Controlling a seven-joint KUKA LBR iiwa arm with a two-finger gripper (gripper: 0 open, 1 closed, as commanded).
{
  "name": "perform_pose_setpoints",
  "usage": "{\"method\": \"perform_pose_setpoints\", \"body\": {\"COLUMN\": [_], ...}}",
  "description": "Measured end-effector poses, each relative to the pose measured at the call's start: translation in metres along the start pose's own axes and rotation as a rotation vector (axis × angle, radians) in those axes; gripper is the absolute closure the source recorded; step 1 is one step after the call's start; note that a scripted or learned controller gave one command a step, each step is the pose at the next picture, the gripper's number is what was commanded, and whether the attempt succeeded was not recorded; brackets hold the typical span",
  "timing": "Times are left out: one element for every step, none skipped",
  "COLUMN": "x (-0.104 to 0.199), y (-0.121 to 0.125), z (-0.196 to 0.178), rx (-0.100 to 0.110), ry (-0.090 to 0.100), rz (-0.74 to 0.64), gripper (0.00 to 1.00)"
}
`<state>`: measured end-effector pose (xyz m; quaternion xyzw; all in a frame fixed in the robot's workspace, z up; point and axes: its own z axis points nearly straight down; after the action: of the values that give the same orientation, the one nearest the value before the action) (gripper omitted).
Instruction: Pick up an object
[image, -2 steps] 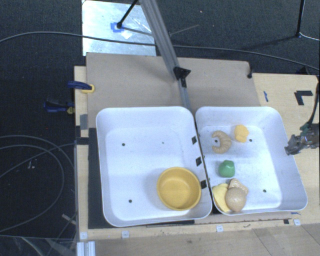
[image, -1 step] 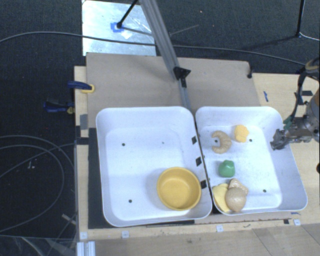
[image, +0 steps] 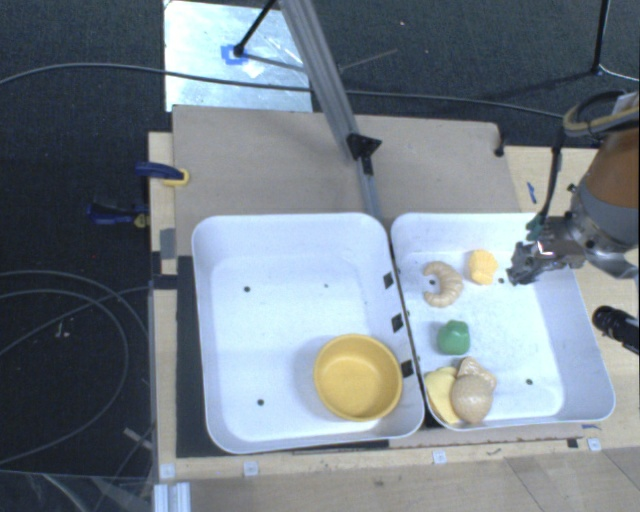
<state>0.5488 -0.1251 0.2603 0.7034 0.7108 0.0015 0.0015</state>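
The gripper (image: 524, 268) hangs over the upper right part of the right bin (image: 570, 345), at the end of the grey arm with its orange band (image: 612, 180) that reaches in from the right. Whether the gripper is spread or closed cannot be told at this size and angle, and nothing can be seen held in it.

Just to the left of the gripper, apart from it, lies a small yellow piece (image: 482, 266). Further left of that, a curved beige object (image: 443, 282) like a croissant rests on the bin floor. Below and to the left of the gripper sits a green block (image: 453, 337). Well below the gripper, at the near left corner of the same bin, a tan rounded lump (image: 471, 392) lies against a flat yellow item (image: 440, 386), the 2 touching.

Far to the left of the gripper, across the shared rim of the 2 bins, the left bin (image: 250, 300) holds a yellow bowl (image: 357, 376) standing upright in its near right corner. A grey pole (image: 330, 85) slants down from the top toward the junction of the bins.
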Motion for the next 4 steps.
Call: {"method": "perform_pose_setpoints", "body": {"x": [0.057,0.105,0.162,0.217], "y": [0.008,0.029,0.035,0.056], "z": [-0.004,-0.005,0.01,0.008], "rx": [0.001,0.001,0.004,0.001], "ry": [0.001,0.001,0.002,0.002], "rz": [-0.001,0.0,-0.001,-0.001], "gripper": [1.0,1.0,1.0,1.0]}}
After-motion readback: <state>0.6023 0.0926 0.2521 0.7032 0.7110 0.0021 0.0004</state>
